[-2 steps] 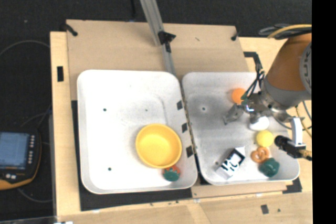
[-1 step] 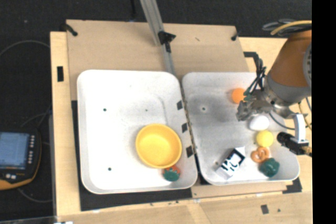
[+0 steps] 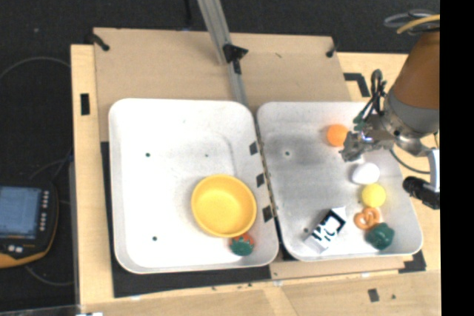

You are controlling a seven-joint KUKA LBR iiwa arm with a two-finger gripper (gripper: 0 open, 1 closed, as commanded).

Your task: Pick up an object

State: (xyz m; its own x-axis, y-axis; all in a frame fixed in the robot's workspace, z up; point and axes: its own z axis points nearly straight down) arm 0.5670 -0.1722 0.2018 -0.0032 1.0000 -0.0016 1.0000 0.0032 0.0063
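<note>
The gripper (image 3: 352,148) is seen low over the right bin (image 3: 296,181), at the end of the grey arm (image 3: 415,96) that comes in from the right edge. Whether it is wide or narrow cannot be told at this slant (its tip is a small dark and grey shape), and nothing is seen to be held in it.

An orange ball (image 3: 337,135) is found just beside the gripper, up and to the left of it; whether the two touch cannot be judged. A white egg-like piece (image 3: 365,174) lies just below the gripper and slightly to its right. Further below on that side a yellow ball (image 3: 374,195) is noted, then an orange ring-like piece (image 3: 366,218) close under it, and a dark green lump (image 3: 381,236) next to the ring, near the bin's lower right corner. A black and white box (image 3: 326,229) is lying tilted well below the gripper, slightly to its left, apart from the other pieces.

Well to the left of the gripper, in the left bin (image 3: 148,159), a yellow bowl (image 3: 224,205) is set upright (open side up). A small green and red piece (image 3: 242,244) is tucked against the bowl's lower right rim, near that bin's bottom edge.

A grey metal pole (image 3: 211,11) rises at a slant from behind the bins, far up and left of the gripper.
</note>
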